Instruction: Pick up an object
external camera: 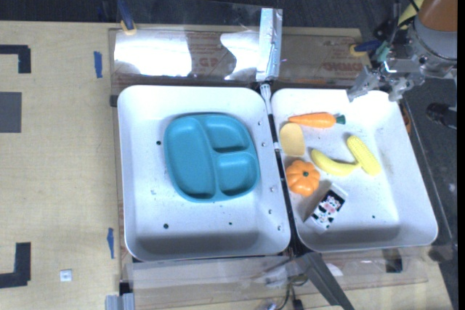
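White plastic bins sat side by side on the counter (58, 156), and we judged the task barely begun. In the left bin (138, 229) lay a blue divided tray (211, 155), alone. All the small candidates were in the right bin (407, 229), toward the middle right of the frame: a toy carrot (314, 120) nearest the top, a pale yellow piece (292, 139) just below it against the left wall, an orange pumpkin (302, 176) beneath that, a banana (332, 162) and a corn cob (363, 155) close together in the centre, and a small black-and-white item (328, 208) lowest. Each rested on the bin floor, none lifted. The tool (381, 80) hung at the upper right, over the right bin's top rim, apart from every object; we could not tell how its jaws stood, and nothing appeared in its hold. Choosing a target, descending, closing and lifting all remained.
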Available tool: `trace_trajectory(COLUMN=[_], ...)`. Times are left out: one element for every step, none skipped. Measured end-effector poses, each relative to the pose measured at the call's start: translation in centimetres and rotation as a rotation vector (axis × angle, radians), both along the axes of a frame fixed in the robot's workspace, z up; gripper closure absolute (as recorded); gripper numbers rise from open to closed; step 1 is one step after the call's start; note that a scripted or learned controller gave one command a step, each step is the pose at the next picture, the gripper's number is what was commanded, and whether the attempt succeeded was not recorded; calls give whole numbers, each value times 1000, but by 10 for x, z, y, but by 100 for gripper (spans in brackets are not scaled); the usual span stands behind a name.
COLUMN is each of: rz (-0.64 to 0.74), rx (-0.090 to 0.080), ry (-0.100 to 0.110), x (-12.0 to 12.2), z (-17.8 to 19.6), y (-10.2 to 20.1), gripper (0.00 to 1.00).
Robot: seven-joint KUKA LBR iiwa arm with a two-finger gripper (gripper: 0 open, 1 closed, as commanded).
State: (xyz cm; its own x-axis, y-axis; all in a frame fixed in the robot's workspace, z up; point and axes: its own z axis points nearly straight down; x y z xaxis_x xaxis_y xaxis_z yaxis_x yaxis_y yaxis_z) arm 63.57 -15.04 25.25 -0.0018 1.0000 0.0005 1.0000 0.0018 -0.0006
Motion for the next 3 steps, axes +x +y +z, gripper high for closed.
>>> trace_trajectory(rz=[-88,-61,-63], rx=[-1,5,1], ry=[7,-7,-8], x=[-50,-61,-61], z=[-87,-155,-146], y=[-53,-51,-52], gripper=[0,0,100])
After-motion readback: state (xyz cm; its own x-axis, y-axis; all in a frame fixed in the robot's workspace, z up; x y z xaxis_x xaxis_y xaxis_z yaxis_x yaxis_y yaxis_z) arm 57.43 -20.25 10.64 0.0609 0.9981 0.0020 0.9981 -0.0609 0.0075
